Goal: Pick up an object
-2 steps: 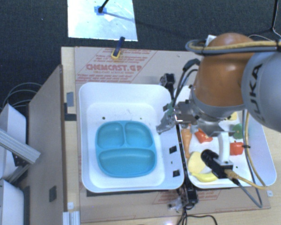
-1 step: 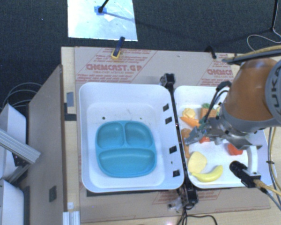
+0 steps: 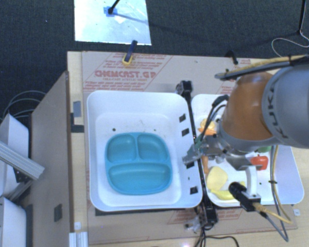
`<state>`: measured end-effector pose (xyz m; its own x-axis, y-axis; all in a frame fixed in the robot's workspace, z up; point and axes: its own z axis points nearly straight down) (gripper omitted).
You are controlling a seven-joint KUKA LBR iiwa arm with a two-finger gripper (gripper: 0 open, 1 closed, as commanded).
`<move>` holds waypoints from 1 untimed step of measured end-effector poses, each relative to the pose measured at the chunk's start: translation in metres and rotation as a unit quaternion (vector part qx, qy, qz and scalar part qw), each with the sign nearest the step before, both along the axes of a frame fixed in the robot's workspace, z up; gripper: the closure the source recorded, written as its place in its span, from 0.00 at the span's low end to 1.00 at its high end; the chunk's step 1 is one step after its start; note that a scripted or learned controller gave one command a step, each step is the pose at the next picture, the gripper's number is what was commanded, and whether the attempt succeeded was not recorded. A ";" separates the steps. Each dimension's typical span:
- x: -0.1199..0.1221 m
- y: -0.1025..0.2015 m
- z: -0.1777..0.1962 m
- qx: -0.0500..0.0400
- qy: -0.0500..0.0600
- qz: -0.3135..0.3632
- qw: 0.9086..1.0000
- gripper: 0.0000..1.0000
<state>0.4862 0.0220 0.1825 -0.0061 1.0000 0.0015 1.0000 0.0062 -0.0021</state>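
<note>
reaching in from the right, the grey arm [image 3: 293, 104] with its orange band [image 3: 245, 109] hangs over the right bin [image 3: 293, 189], and part of the word "kuka" reads in dark letters along its grey casing. the gripper [image 3: 208, 151] sits low near the inner wall of that bin, close to the divide between the two bins; whether the fingers are apart or together i cannot tell, since the wrist covers them. in the right bin lie a pale yellow object [image 3: 217, 179], a brighter yellow piece [image 3: 224, 194] just below it, a red-orange object [image 3: 259, 162] to the right, and an orange one [image 3: 208, 129] beside the wrist. none of them can be seen between the fingers. the left bin [image 3: 100, 138] carries a blue divided tray [image 3: 138, 162] with three compartments. under the bins, the counter [image 3: 159, 68] is covered by a brown protective sheet printed in red with "chemcast gp", repeated in smaller lines around it. a small yellow and blue clamp [image 3: 129, 54] sits at its far edge.
</note>
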 end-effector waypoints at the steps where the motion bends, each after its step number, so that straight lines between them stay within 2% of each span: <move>1: 0.018 -0.060 0.002 -0.001 -0.003 -0.005 1.000 0.00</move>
